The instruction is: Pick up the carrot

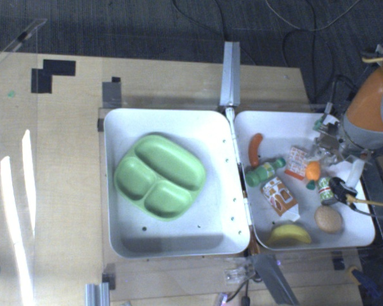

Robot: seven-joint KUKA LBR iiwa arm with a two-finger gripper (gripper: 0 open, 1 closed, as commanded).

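The carrot (313, 170) is a short orange piece with a small green end. It lies in the right bin (364, 238), between a white and orange carton (297, 161) and a small green-labelled bottle (325, 190). My gripper (332, 148) hangs just above and to the right of the carrot, near the bin's right side. The grey wrist and orange band of the arm (373, 101) reach in from the right. Nothing can be seen held in the gripper.
The right bin also holds a red-orange sausage-shaped piece (255, 148), a green bottle (263, 171), a brown packet (279, 195), a banana (290, 234) and a round brown fruit (329, 219). A green divided plate (159, 176) lies in the left bin (115, 234).
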